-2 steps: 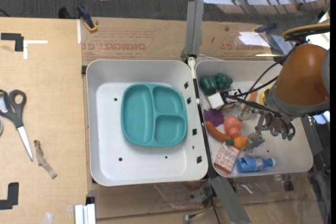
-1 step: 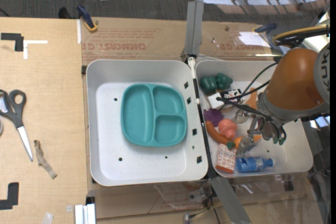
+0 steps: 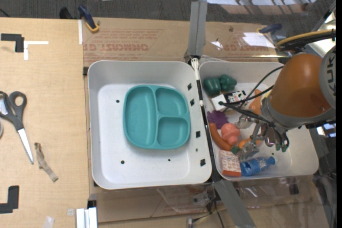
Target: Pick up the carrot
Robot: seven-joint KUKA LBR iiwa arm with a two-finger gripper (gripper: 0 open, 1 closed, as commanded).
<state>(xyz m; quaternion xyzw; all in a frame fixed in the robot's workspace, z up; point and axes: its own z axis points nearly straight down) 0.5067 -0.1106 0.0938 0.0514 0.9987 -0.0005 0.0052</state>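
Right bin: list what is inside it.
The right bin holds a green toy, a carrot, a pink toy, a blue bottle and a small box. The arm covers the rest.

Pincer (image 3: 255, 146): low in the right bin (image 3: 299, 168), hemmed in by clutter.
Just left: carrot (image 3: 217, 135) and pink piece (image 3: 231, 132), touching each other.
Just below: blue bottle (image 3: 257, 165); beside it, red-and-white packet (image 3: 230, 163).
Further left and up: purple piece (image 3: 216, 117), green toy (image 3: 219, 84).
Dividing wall (image 3: 200, 115) well left.
Beyond it: left bin (image 3: 107, 157), open floor all round the teal tray (image 3: 156, 116).
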